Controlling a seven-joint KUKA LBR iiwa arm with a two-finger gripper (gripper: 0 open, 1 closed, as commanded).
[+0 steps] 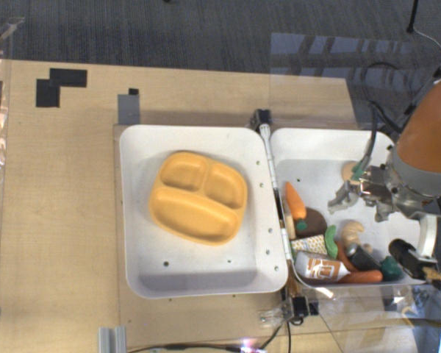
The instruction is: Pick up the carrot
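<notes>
The carrot (295, 200) is orange with a green top and lies along the left wall of the right bin (316, 149), pointing toward the back. Its green end rests against a dark brown item (314, 220). My gripper (361, 203) hangs over the middle of the right bin, to the right of the carrot and well apart from it. It is open, with nothing between its fingers.
The left bin (140, 197) holds a yellow divided plate (198, 196). The front of the right bin is crowded: a white can with an orange label (320, 268), a red sausage-like piece (361, 276), a beige piece (351, 231), and green and black items. A small beige piece (348, 170) lies behind the gripper.
</notes>
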